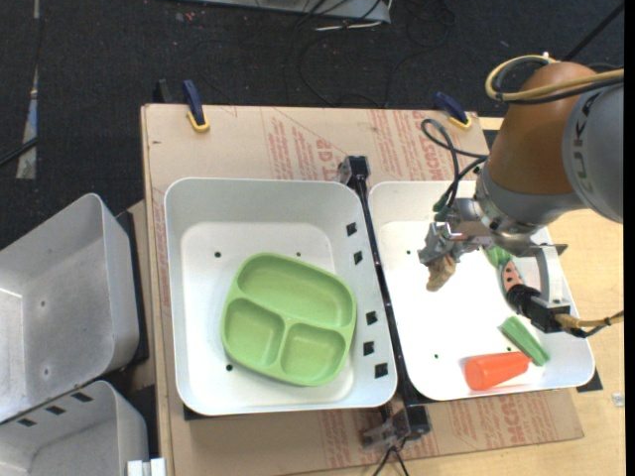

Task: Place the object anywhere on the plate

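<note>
A light green plate (288,317) with three compartments lies in the left bin (189,266). My gripper (439,258) hangs over the left part of the right bin (417,365), pointing down. A small tan-brown object (436,278) sits between its fingertips and looks lifted off the bin floor. The gripper is to the right of the plate, across the wall between the bins.
In the right bin lie an orange carrot-like piece (497,370) near the front, a green piece (525,341) just above it, and a small red and green item (507,271) partly hidden by the wrist. Another white bin (60,296) stands off the bench at the left.
</note>
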Robot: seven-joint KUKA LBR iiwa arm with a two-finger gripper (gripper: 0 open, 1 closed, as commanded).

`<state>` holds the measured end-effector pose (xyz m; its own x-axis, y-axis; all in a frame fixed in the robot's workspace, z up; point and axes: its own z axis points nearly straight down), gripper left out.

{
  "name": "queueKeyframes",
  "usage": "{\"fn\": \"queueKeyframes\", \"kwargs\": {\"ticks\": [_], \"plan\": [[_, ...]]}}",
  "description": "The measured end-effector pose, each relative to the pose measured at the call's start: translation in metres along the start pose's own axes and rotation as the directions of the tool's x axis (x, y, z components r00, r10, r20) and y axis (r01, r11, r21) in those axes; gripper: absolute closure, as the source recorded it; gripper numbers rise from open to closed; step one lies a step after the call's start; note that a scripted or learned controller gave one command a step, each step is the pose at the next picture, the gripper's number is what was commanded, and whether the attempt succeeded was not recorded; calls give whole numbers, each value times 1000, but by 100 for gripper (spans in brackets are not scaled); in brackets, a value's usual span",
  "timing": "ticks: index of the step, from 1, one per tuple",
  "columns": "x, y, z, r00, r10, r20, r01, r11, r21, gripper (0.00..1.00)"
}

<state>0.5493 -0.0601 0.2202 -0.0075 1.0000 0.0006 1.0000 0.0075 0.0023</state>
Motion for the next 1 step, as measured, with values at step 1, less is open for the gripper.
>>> {"fn": "queueKeyframes", "kwargs": {"ticks": [1], "plan": [[50,22,8,1000,-1,0,1,1000,1,100]]}}
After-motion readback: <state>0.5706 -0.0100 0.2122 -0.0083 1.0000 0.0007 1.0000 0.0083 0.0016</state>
